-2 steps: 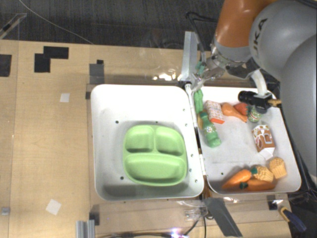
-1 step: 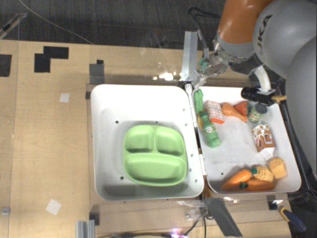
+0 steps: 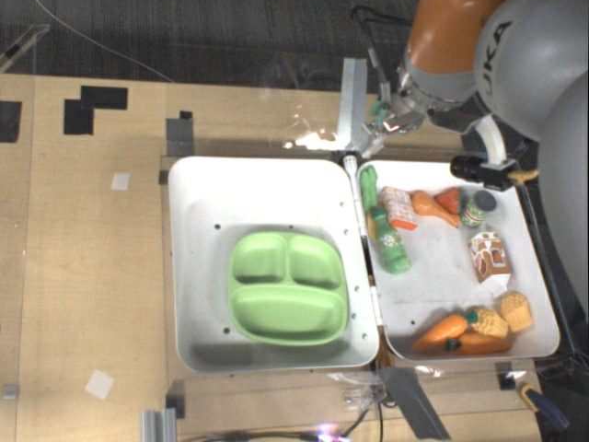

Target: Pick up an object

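The gripper (image 3: 385,122) hangs above the bins' divider; the green bottle (image 3: 385,238) lies just below it, untouched.

A light wooden table (image 3: 83,274) seen from above at a slant. Two shallow white bins sit on it side by side, their inner rims touching. The left bin (image 3: 198,201) and the right bin (image 3: 433,288) are framed by grey metal brackets. Black rectangular markers (image 3: 94,107) lie on the table's upper left, and small pale squares (image 3: 121,180) lie farther down the left side.
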Tool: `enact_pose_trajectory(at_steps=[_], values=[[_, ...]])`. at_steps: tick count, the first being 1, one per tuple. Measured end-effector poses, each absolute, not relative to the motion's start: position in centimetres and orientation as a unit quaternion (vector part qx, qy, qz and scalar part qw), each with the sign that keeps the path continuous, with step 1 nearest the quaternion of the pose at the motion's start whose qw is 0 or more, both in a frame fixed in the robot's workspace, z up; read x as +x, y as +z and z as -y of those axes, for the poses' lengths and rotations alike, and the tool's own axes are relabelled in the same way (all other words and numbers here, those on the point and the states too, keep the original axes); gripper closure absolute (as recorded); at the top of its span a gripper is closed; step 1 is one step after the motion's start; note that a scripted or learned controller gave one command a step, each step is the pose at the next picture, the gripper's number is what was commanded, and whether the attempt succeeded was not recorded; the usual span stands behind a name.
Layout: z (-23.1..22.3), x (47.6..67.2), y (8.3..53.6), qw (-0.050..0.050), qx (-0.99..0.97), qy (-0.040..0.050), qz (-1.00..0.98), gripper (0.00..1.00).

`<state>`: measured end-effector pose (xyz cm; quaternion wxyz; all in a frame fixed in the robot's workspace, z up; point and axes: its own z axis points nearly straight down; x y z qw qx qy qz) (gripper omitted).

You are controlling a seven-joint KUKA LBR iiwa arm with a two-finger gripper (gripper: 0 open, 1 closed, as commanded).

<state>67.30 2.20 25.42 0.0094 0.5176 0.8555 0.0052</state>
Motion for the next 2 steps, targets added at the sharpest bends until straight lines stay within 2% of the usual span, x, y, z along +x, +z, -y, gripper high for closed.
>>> enact_pose_trajectory(at_steps=[1, 2], values=[[-2.4, 67.5, 26.7, 0.013, 0.513, 0.0067, -0.858, 1.00], [3.1, 67.0, 25.8, 0.003, 0.714, 0.0020, -0.700, 1.00]])
